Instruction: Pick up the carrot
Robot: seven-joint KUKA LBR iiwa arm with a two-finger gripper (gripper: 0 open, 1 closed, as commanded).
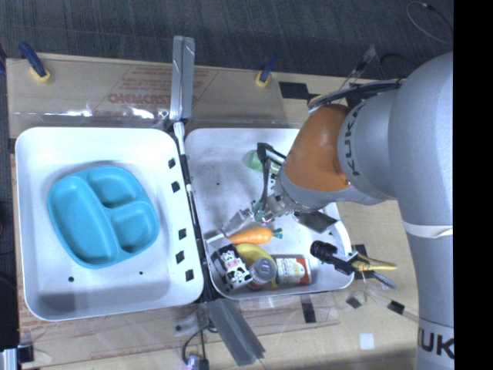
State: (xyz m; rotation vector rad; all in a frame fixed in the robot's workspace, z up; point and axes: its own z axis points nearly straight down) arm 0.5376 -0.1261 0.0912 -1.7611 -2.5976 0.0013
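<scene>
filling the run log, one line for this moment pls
task: pick carrot | pincer: low in right bin, just above carrot | carrot: lying in bin, not lifted

Grey arm (416, 137), orange band (317, 151)

So the arm (408, 160) comes in from the right side of the frame, big grey links taking up most of that edge, with the lower part of the body running down toward the bottom right corner. The orange band (316, 153) sits just above the wrist, and the whole thing bends over and angles down to the left from there. The gripper (264, 210) hangs below the wrist, pointed down and a bit leftward (it's small and dark in this shot, with some cabling looping past it). Can't honestly tell how it's set from this angle, too murky.
</scene>
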